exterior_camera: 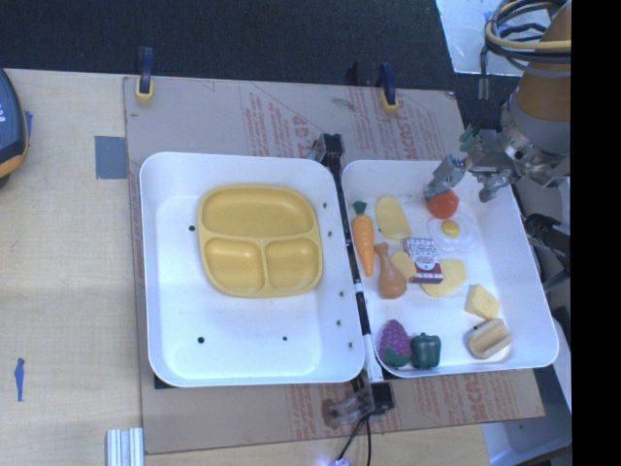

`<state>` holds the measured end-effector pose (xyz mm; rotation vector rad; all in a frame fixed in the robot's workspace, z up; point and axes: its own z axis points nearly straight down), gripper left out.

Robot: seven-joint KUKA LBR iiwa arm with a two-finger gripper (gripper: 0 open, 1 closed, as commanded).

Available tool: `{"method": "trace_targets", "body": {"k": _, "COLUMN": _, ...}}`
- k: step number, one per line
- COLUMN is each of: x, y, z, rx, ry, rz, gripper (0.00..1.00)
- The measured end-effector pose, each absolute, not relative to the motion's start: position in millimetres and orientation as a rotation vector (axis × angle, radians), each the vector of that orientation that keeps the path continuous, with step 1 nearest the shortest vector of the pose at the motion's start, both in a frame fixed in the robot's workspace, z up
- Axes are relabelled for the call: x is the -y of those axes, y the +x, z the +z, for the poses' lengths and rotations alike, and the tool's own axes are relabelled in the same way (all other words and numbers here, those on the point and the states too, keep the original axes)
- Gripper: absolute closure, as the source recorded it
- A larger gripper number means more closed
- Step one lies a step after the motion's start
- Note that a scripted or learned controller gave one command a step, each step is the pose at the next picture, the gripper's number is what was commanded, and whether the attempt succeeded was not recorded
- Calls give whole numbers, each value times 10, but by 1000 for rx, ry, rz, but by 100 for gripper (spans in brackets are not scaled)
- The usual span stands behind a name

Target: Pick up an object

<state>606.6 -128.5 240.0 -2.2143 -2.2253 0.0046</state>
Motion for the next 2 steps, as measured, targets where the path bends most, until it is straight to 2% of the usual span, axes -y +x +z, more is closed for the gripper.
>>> {"method": "trace_targets", "body": {"k": 1, "x": 1740, "y": 6521, "z": 1891, "rx": 2227, "ry": -2220, "rz": 6, "gripper": 0}}
{"method": "trace_targets", "body": {"k": 2, "x": 1699, "y": 6502, "z": 860, "rx": 2224, "ry": -2209, "rz": 12, "gripper": 0}}
